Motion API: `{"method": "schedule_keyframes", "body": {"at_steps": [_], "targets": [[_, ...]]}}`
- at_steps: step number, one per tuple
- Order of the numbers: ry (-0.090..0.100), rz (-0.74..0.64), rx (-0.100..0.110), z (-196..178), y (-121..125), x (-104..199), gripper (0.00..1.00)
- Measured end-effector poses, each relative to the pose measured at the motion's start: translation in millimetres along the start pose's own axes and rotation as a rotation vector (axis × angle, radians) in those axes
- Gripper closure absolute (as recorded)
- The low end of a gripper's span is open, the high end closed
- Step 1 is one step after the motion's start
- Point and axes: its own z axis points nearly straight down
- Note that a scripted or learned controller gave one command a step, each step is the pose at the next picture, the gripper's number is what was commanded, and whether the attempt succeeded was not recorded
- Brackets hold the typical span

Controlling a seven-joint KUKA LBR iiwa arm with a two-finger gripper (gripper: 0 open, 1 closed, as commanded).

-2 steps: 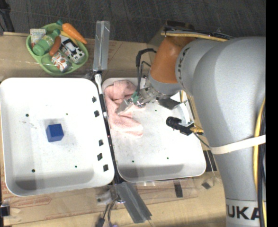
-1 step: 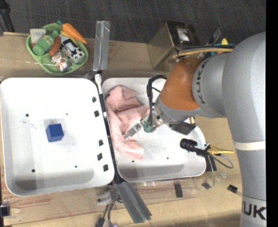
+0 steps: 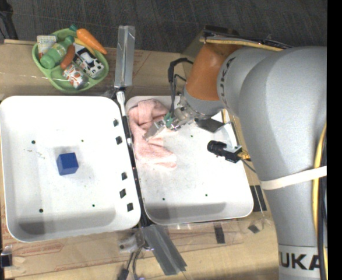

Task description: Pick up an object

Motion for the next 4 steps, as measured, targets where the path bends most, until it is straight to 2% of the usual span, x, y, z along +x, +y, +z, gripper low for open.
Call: {"method": "schedule_keyframes", "body": {"at_steps": [1, 2, 3, 4], "targets": [[0.0, -0.178, 0.001, 1, -30, 32, 0.0], [0.001, -0.181, 0.003, -9, -30, 33, 1.0], [-0.001, -0.266, -0.002, -71, 13, -11, 1.0], [-0.001, -0.159, 0.0, -99, 25, 33, 1.0]]}}
